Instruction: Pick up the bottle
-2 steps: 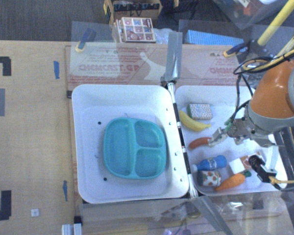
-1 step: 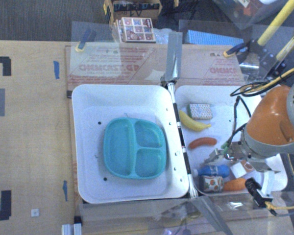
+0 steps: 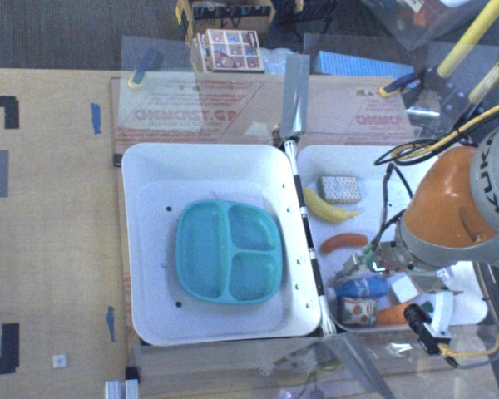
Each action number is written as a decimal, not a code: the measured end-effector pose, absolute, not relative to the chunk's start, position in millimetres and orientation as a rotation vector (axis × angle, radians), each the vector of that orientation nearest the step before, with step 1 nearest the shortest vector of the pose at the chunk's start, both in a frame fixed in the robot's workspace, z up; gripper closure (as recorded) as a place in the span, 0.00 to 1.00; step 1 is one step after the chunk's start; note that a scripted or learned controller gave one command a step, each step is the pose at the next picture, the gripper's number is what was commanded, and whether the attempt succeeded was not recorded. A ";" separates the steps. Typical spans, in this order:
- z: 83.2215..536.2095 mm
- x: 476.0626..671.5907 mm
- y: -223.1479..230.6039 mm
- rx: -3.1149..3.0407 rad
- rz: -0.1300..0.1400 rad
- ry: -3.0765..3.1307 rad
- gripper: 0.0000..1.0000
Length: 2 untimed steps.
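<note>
Bottle (image 3: 362, 288) is lying on its side in the right bin (image 3: 374, 158), toward the front-left part of it, blue label up. Gripper (image 3: 368, 262) is directly over it, coming off the orange wrist band (image 3: 449, 206) that covers the bin's right half. Fingertips sit right at the bottle's upper edge, touching or nearly so; can't tell whether they're spread or closed, and nothing shows the bottle held between them. Relative to the bottle: hot dog (image 3: 343, 242) just behind it, banana (image 3: 328, 208) further back, small patterned sponge (image 3: 342, 189) behind the banana near the bin's rear. Small can (image 3: 358, 311) touches the bottle's front side, with a carrot (image 3: 392, 313) just right of the can, partly under the arm. Well left of the bottle, across the divider, the left bin (image 3: 145, 173) holds a teal three-compartment plate (image 3: 229, 252), flat and roughly centred. Far behind the bottle, outside the bins, a cardboard box (image 3: 224, 2) and a picture box (image 3: 229, 50) sit on the floor.
</note>
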State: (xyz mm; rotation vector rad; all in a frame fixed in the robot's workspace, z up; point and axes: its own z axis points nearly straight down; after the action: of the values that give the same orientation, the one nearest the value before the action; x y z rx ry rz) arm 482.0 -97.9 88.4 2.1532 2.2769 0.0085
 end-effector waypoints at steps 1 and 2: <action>101.4 479.6 -108.3 2.227 0.002 2.212 0.00; 88.3 480.2 -97.3 2.090 0.002 2.340 0.00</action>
State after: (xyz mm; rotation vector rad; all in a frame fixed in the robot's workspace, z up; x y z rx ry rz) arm 480.2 -97.3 88.3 2.0896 2.3396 0.0025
